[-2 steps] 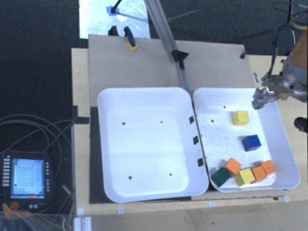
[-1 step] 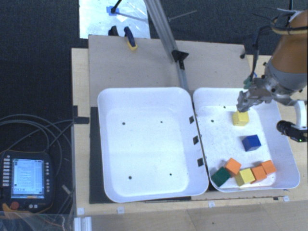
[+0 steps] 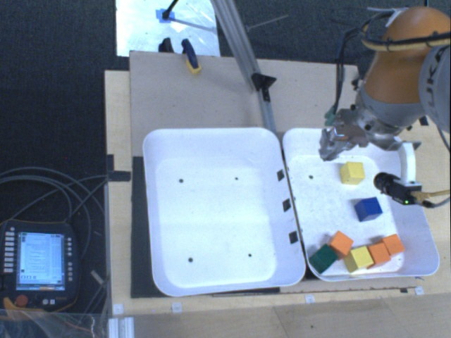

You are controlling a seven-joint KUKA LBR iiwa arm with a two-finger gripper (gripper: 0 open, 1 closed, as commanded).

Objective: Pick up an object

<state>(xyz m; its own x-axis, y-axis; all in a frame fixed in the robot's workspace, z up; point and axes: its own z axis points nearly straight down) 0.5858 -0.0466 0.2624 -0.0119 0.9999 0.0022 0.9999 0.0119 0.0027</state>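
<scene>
The right bin (image 3: 412,263) holds several small blocks. A yellow block (image 3: 352,172) lies near its back, and a blue block (image 3: 368,208) sits a little in front of it. Along the front wall are a green block (image 3: 323,258), an orange block (image 3: 341,243), a yellow block (image 3: 359,258) and two more orange blocks (image 3: 386,248). My gripper (image 3: 331,146) hangs over the bin's back left part, just left of and behind the rear yellow block. Nothing shows between its fingers.
The left bin (image 3: 151,189) stands beside the right one, joined by black clips. A slanted metal pole (image 3: 239,44) crosses behind the bins. A teach pendant (image 3: 39,263) with cables lies at the far left, off the bench.
</scene>
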